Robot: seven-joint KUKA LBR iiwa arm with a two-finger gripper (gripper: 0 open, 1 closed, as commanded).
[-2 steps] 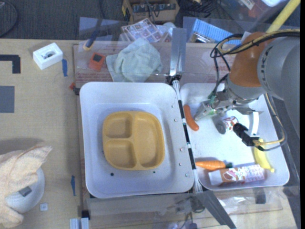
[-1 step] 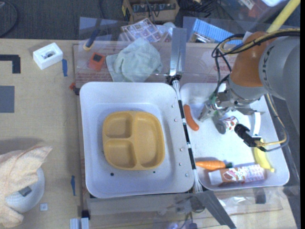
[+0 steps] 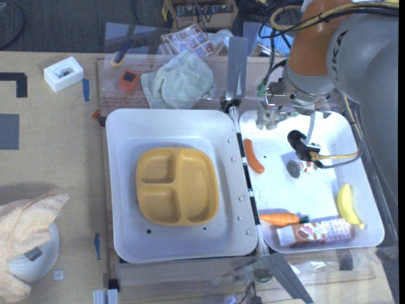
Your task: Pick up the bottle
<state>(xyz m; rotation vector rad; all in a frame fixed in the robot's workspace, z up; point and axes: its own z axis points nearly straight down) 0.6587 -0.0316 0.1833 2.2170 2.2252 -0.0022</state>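
The bottle (image 3: 316, 231) lies on its side along the front wall of the right bin (image 3: 370, 230); it is brownish with a pink and white label. My gripper (image 3: 271, 118) hangs over the bin's back left corner, far from the bottle. Its fingers stand a little apart, open, with nothing between them. The grey arm with its orange band (image 3: 316, 24) reaches in from the upper right.
In the right bin lie an orange sausage (image 3: 254, 156), a carrot (image 3: 278, 218) touching the bottle's left end, a banana (image 3: 348, 204), and a small grey and black piece (image 3: 297, 157). A yellow divided plate (image 3: 177, 185) sits in the left bin (image 3: 120, 170).
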